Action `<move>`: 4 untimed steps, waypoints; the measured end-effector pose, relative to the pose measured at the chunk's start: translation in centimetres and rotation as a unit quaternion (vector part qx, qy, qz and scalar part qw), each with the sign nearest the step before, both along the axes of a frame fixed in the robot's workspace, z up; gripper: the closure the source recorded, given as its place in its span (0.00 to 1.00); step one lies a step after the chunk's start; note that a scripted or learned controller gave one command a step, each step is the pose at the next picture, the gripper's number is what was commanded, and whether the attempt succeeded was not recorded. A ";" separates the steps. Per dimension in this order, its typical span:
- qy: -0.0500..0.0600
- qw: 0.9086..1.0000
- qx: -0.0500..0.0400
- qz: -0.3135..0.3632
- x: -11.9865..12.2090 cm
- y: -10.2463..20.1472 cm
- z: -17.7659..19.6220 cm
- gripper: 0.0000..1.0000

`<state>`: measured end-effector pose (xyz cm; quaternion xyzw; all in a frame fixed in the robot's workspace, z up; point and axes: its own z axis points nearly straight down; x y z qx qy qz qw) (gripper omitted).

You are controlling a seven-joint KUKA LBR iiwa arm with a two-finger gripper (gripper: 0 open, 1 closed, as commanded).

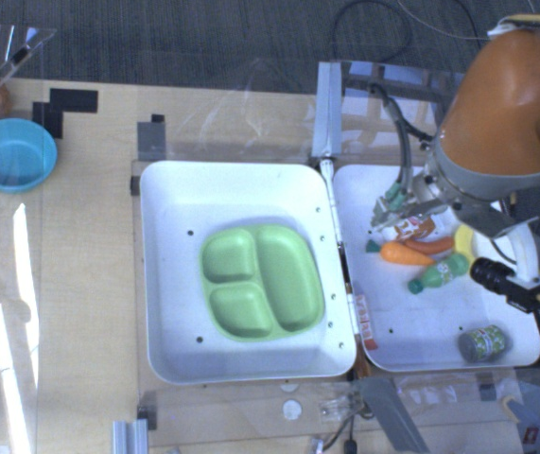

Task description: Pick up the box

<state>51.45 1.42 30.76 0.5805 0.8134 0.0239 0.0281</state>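
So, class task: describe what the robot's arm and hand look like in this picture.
The arm is bulky and rounded, with a broad orange band above a grey wrist section. Dark cables loop along it. The hand is small and metallic, with greenish details.

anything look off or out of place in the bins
Nothing looks spilled or broken. The right bin holds a loose cluster: a carrot, a green bottle lying on its side and a can apart near the front. The green divided tray sits slightly askew in the left bin.
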 end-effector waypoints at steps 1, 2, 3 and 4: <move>-0.005 1.000 0.000 0.003 0.2 0.1 1.2 1.00; -0.009 1.000 0.000 0.006 0.5 0.2 2.4 1.00; -0.015 1.000 -0.001 0.010 0.7 0.3 3.6 1.00; -0.020 1.000 -0.001 0.013 1.0 0.4 4.8 1.00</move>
